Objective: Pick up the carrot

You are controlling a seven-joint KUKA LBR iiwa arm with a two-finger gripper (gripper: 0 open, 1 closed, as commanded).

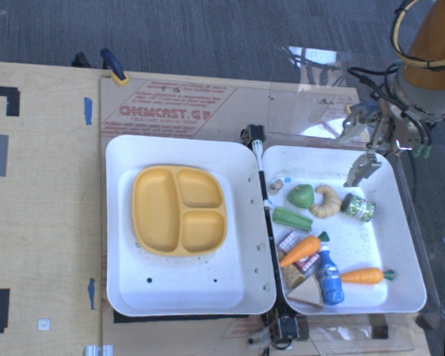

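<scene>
The tool (363,170) hangs over the far edge of the right bin (409,243), near its far right corner, with nothing visible between its tips; whether they stand apart or together cannot be told from this slant. Two carrots lie in that bin, both toward its near side. One carrot (301,250) sits by the bin's left wall, about midway along it, its long axis running on a diagonal: leafy green end toward the far right, tip toward the near left, where it rests against a small packet (295,261). A blue bottle (330,279) lies just beside it. The other carrot (365,275) lies near the bin's near right corner, well apart from its neighbours, its axis running almost parallel to the bin's near edge with the green end pointing right.

From the tool, this second carrot lies nearly straight toward the near edge, so the reach looks shorter and clearer. A grasp would probably close across its narrow width, meaning the tool's closing line should run from far edge to near edge.

A green pepper (301,195), a croissant-like piece (327,200) and a small can (358,208) lie between, closer to the tool.
</scene>
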